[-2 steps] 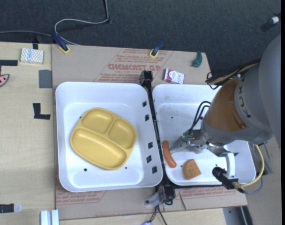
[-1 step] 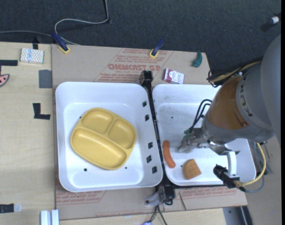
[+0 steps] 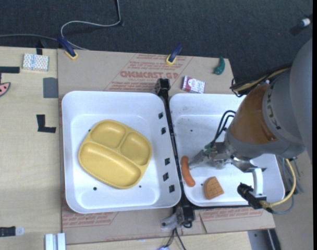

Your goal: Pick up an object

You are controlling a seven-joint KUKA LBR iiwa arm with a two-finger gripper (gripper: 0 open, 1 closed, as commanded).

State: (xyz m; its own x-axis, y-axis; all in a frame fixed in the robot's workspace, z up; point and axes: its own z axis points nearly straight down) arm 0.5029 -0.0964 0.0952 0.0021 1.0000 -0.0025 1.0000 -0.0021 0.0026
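Note:
An orange sausage-shaped piece (image 3: 187, 171) lies along the left wall of the right bin (image 3: 200, 116). A tan bread-like chunk (image 3: 213, 188) rests near that bin's front wall. My gripper (image 3: 204, 157) hangs low in the right bin, just right of the sausage's upper end and above the bread chunk. The grey wrist and orange band cover much of the bin's right half. Nothing shows between the fingers.
The left bin (image 3: 75, 139) holds a yellow divided plate (image 3: 115, 153). A black clamp (image 3: 162, 86) joins the bins at the back. A small red-and-white packet (image 3: 192, 84) and a green item (image 3: 220, 65) lie on the cardboard behind the right bin.

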